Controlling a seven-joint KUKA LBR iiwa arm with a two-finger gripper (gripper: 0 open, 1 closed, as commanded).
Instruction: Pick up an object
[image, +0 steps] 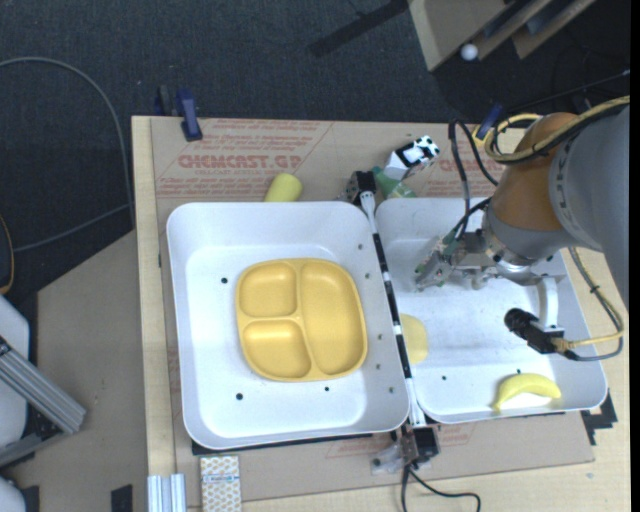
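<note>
The pincer's (440, 268) fingers are too blurred to be read; the arm (585, 180) is cut off at the right edge.

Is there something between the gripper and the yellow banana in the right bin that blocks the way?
Nothing visible blocks it. The gripper is over the upper part of the right bin, and the banana lies at the bin's lower edge, with bare white floor between them.

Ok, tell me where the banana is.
The banana lies in the right bin, at its near right corner, close to the front rim and below the arm's hand.
</note>
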